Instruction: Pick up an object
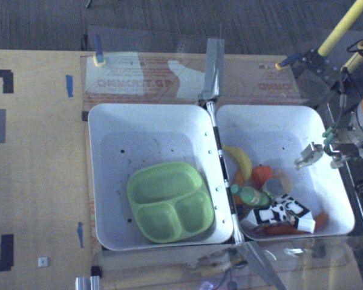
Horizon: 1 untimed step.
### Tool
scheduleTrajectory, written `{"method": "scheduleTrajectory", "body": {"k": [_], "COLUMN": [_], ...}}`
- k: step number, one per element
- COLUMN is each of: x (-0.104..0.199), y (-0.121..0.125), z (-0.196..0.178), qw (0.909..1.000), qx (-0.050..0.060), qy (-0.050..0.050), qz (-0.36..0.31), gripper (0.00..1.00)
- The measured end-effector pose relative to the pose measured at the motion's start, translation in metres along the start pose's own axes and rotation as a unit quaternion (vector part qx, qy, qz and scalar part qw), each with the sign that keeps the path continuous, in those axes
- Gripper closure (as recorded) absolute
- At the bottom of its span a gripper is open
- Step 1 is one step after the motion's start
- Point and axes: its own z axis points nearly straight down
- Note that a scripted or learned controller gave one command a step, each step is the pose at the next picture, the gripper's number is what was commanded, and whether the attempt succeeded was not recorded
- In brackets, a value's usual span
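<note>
My gripper (308, 155) hovers over the right part of the right bin (272, 122), above bare bin floor and apart from the objects. A pile lies in that bin's front left corner. It holds a yellow banana (242, 160), a red-orange fruit (261, 174), a green bottle (252, 196), a black-and-white patterned carton (282, 212) and a small orange piece (321, 220). The nearest of them sits a short way left of and below the gripper. The left bin (109, 138) holds a green divided plate (169, 201).
A metal divider (218, 156) runs between the two bins. Cardboard and a clear sheet (151, 77) lie behind the bins. At the upper right stand a yellow pole (345, 23) and dark equipment. Wooden bench surface (36, 162) spreads to the left.
</note>
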Motion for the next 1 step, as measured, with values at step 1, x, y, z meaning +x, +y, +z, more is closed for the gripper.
{"method": "scheduleTrajectory", "body": {"k": [1], "x": [-0.0107], "y": [0.0108], "z": [0.117], "qw": [0.9922], "qx": [-0.017], "qy": [-0.007], "qz": [-0.123], "gripper": [0.0]}}
